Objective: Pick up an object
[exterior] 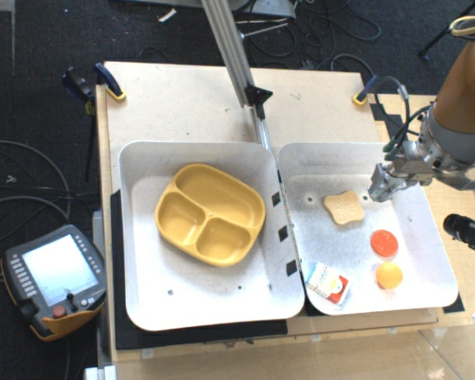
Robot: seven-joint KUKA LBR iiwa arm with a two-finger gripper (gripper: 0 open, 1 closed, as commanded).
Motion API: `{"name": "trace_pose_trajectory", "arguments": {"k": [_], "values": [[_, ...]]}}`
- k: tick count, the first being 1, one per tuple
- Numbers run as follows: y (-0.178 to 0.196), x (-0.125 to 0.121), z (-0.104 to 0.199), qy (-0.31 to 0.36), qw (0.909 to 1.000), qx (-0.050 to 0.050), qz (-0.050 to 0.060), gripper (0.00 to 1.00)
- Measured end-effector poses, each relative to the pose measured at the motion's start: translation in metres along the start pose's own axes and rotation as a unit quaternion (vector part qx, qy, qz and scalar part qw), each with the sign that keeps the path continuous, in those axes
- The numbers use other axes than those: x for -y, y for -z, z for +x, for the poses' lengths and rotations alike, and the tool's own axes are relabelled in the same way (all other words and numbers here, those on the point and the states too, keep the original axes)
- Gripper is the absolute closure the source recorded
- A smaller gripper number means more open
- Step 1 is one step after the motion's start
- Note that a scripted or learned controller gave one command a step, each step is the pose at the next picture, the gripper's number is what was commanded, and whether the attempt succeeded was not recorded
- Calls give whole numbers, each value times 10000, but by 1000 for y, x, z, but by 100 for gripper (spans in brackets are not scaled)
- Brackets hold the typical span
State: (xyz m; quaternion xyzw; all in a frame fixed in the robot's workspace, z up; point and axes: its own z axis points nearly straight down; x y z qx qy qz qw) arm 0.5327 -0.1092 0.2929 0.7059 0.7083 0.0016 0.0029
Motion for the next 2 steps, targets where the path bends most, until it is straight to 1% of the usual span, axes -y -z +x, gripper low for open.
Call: {"name": "trace_pose_trajectory", "arguments": {"k": [1, 2], "values": [[-9, -17, 46, 18, 10000, -11, 27, 100], [-16, -48, 99, 23, 10000, -12, 21, 100]]}}
